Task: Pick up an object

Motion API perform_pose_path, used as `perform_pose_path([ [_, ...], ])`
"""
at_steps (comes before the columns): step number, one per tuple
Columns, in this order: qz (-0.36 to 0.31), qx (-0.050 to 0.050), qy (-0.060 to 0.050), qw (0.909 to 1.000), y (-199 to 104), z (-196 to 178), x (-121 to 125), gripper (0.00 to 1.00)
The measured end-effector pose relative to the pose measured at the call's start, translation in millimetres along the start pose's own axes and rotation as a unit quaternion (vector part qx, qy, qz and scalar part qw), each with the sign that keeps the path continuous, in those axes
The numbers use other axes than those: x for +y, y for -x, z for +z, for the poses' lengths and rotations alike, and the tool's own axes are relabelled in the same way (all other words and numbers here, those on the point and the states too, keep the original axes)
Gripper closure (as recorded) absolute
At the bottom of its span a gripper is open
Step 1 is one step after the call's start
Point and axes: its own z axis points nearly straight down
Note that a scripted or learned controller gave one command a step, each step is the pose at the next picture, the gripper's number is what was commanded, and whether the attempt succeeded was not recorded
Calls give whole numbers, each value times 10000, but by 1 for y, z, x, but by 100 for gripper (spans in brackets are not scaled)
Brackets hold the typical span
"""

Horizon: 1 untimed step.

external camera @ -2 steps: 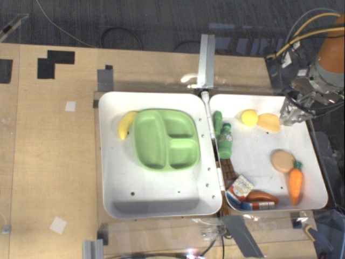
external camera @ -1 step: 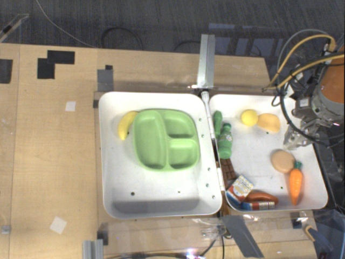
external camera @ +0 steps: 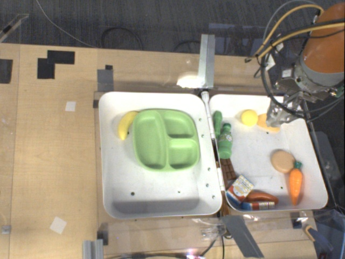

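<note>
Objects for picking, right bin (external camera: 302, 198), shallow white plastic with rounded corners: yellow ball (external camera: 248, 117), smooth and round, near the far wall; small orange piece (external camera: 266, 122) just beside it, partly hidden by the hand; two green bottles (external camera: 221, 135), slender, lying lengthwise along the left wall; tan rounded disc (external camera: 282, 161), matte, bun-like; orange carrot (external camera: 295, 183), tapered, green top touching the disc; red sausage-shaped item (external camera: 261, 198) and small printed carton (external camera: 241, 186) at the near wall.

Left bin (external camera: 118, 193), same make: green compartment tray (external camera: 164, 139), moulded plastic, three recesses, glossy; yellow banana (external camera: 126, 124), curved, touching the tray's left edge.

Hand (external camera: 280, 114): metallic, over the far edge of the right bin, just beside the orange piece; finger state cannot be told; nothing seen grasped. Grey arm with orange band (external camera: 326, 31) above, looped yellow and black cables.

Worktop (external camera: 48, 161): pale wood-grain board, black markers at far left.
</note>
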Motion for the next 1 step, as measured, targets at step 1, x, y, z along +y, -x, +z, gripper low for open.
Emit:
perform_pose_path([
  [1, -1505, 20, 28, 9886, -73, -8, -14, 100],
])
